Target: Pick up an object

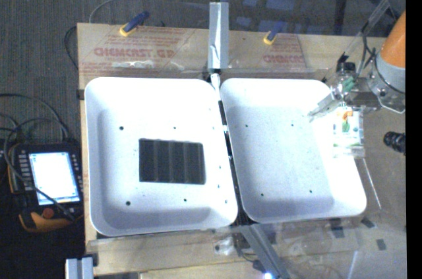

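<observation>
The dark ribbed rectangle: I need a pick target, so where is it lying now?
In the camera view, the dark ribbed rectangle lies flat on the floor of the left bin, near its middle, far from the gripper at the right bin's far-right rim.

The arm (395, 47) is cut off by the frame's right edge above the right bin (264, 165). At that bin's right rim, the gripper (346, 109) is too small and washed out to resolve.

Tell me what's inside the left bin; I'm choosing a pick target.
Inside the left bin lies one dark rectangular ribbed object, flat on the floor. Whatever is beneath it is covered. The gripper is over the right bin's far edge.
</observation>
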Robot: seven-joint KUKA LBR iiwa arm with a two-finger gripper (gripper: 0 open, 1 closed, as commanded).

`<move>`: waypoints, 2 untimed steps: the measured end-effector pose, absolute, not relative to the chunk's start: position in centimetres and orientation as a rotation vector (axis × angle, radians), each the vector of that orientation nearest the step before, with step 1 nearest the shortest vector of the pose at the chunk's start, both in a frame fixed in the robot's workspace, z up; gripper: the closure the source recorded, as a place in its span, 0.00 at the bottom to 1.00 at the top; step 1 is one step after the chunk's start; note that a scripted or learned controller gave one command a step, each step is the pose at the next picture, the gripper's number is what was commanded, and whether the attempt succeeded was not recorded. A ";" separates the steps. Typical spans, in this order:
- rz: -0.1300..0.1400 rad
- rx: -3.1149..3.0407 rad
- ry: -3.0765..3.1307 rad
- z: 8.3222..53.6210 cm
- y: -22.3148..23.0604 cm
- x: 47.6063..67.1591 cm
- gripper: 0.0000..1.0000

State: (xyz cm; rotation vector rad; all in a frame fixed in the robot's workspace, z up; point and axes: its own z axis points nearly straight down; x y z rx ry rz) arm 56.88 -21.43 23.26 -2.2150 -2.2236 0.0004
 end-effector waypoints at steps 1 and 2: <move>0.008 -2.241 -2.202 18.9 -21.7 57.5 0.00; 0.002 -2.360 -2.068 13.3 -18.5 59.5 0.00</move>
